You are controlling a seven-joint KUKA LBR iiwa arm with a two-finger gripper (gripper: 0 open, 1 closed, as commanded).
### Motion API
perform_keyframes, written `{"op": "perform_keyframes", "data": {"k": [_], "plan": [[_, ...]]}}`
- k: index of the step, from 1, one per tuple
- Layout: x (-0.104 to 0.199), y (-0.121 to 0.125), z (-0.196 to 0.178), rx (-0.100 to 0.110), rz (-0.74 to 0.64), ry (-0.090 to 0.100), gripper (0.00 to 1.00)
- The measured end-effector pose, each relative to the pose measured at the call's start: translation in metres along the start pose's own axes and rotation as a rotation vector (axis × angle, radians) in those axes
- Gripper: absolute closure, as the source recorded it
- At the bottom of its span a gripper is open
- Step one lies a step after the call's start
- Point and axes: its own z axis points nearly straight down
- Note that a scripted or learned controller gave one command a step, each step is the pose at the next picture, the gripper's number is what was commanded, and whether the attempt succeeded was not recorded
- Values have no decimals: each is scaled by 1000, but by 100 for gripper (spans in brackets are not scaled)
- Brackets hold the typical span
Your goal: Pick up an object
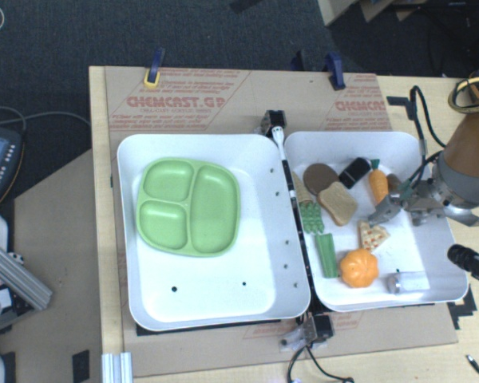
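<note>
Two shallow white plastic bins are sitting side by side on the brown board bench (223,94). The left bin (144,294) is carrying a light green three-compartment plate (189,207) toward its far left corner. The right bin (327,146) is holding the loose items. The grey arm with orange band (469,162) is reaching in over the right edge of that bin, its two-finger gripper (385,211) hanging low near the bin's middle; whether it is open or closed cannot be told.

An orange round fruit (358,267) is lying near the front edge. A tan bread slice (338,204) is resting beside a brown round patty (319,178) toward the far left. A green stick (326,254) is lying along the left edge, below a green ridged piece (310,215). A small orange carrot-like piece (378,186) and a black block (354,171) are sitting near the far edge. A patterned cracker wedge (373,234) is lying just below the gripper.
</note>
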Motion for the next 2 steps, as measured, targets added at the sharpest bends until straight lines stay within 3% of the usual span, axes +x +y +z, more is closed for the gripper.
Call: {"op": "perform_keyframes", "data": {"k": [1, 2], "plan": [[1, 0, 53, -1, 0, 0, 0], [0, 1, 40, -8, 1, -3, 100]]}}
